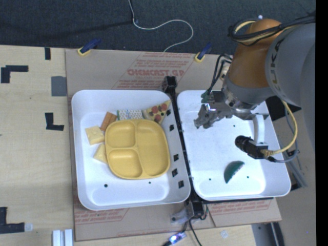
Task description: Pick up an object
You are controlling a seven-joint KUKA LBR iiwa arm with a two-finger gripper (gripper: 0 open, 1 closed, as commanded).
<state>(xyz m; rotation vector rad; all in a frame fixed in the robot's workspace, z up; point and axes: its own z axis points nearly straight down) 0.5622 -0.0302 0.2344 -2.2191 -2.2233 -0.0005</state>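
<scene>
My gripper (204,119) hangs over the upper left part of the right bin (266,186), close to the divider between the bins. A small dark green object (234,170) lies on the right bin's floor near its front edge, below and to the right of the gripper and apart from it. I see nothing in the gripper. The grey arm with its orange band (253,55) comes in from the upper right.
The left bin (82,137) holds a yellow divided plate (137,148) with several small food-like pieces along its left and top sides. A black cable fitting (251,146) hangs off the arm over the right bin.
</scene>
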